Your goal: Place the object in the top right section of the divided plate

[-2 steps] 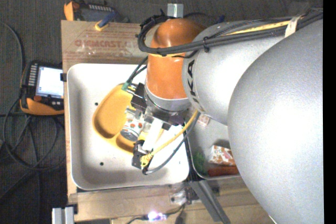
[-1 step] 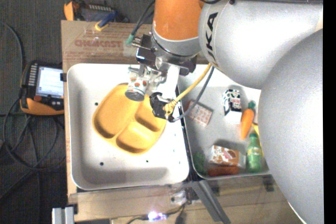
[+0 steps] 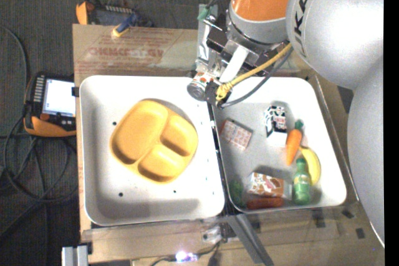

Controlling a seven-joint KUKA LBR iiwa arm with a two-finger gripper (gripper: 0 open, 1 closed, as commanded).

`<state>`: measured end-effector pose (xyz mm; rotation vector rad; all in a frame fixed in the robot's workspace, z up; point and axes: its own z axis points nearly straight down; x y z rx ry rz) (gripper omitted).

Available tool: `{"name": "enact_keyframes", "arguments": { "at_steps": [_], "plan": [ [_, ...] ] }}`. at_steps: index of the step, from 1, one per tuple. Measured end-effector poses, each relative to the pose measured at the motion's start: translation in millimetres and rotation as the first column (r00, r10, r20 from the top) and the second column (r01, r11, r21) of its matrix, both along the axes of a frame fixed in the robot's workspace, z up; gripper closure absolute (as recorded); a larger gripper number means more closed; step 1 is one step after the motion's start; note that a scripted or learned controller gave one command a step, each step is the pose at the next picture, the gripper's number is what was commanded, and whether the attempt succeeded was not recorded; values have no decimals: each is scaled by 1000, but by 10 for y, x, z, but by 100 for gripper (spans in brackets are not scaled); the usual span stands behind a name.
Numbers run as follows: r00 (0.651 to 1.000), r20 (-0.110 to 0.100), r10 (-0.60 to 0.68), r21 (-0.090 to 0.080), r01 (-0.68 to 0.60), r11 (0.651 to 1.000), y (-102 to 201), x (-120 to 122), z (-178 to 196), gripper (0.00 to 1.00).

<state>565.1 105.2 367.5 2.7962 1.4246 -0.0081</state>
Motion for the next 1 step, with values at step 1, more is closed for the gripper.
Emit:
{"name": "enact_keyframes", "arguments": {
  "at_steps": [1],
  "plan": [
    [993,-4,119,5,-119,993,-198,-789,-980,100]
  ]
}}
